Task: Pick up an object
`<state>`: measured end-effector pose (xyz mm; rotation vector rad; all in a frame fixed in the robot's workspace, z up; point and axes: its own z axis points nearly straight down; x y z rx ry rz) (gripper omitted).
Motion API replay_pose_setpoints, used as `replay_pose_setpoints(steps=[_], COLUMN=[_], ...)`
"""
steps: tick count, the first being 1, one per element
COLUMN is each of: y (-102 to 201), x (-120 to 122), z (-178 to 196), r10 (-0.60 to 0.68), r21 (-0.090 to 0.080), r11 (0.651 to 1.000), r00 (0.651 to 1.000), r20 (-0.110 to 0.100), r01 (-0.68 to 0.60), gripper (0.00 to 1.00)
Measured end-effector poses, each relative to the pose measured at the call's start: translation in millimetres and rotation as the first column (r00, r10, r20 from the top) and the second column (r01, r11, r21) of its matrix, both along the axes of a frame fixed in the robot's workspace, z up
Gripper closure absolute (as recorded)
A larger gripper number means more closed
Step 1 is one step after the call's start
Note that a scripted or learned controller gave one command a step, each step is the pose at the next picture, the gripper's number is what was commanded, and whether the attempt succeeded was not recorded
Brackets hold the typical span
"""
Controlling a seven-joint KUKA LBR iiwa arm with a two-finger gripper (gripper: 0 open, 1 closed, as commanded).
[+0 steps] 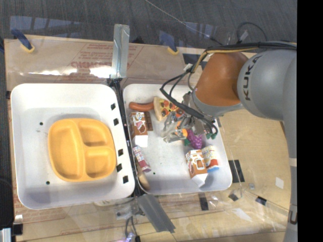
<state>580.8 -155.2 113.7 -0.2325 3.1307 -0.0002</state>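
my gripper (177,130) is down inside the right bin (166,180), near its 1 o'clock part, among a clutter of toys. i cannot tell what state it is in or whether it has anything. a pizza slice (160,107) lies just at its 11 o'clock, a sausage (141,105) further toward 10 o'clock, a purple toy (195,140) at its 4 o'clock. a small carton (201,161) lies toward 5 o'clock, a brown packet (139,123) at 9 o'clock. the left bin (30,185) holds 1 yellow divided tray (81,148).
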Motion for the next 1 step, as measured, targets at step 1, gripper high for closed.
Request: replay_pose_setpoints(steps=[1], y=[52.2], x=[-0.4], z=[100.3], r10=[-0.144], r21=[0.001], r11=[0.990], r00=[0.989], r20=[0.009], r01=[0.144], gripper=[1.00])
